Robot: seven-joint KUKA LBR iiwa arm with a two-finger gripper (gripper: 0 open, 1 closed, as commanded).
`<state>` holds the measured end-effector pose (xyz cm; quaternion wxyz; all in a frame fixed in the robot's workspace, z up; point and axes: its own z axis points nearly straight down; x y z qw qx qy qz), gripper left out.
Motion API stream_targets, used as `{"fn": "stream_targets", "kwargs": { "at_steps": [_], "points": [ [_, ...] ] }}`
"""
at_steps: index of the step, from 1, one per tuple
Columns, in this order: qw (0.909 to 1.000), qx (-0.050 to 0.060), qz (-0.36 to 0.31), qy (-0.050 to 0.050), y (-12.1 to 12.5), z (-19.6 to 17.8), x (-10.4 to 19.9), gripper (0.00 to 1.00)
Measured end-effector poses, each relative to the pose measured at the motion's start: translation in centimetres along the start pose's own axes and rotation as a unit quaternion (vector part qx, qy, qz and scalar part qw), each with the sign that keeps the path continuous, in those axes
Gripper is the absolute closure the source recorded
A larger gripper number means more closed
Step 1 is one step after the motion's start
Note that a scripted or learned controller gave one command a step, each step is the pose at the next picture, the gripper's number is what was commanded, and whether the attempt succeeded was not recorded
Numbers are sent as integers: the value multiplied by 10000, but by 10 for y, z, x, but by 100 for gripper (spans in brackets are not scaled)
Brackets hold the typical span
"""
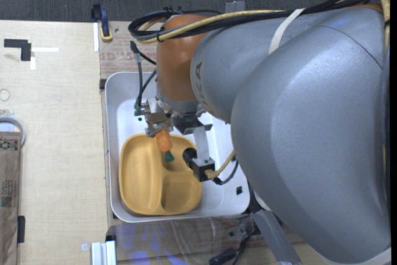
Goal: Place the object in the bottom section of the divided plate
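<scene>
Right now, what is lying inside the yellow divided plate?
A small orange object with a green tip sits at the divided plate's upper right part, just under the gripper. The arm covers the plate's right edge.

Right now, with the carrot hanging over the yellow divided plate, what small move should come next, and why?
Probably shift the gripper toward the view's bottom edge before any release. The carrot, orange with a green tip, sits at the upper right part of the yellow divided plate, near its rim. The bottom section lies lower in the view, past the ridge.
</scene>
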<state>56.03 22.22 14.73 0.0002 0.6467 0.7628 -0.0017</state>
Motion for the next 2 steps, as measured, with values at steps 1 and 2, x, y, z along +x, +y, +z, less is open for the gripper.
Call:
{"fn": "stream_targets", "kwargs": {
  "at_steps": [1,2],
  "points": [
    [10000,-41,-32,14,-35,38,3,100],
    [10000,8,-30,1,-38,42,2,0]
  ]
}}
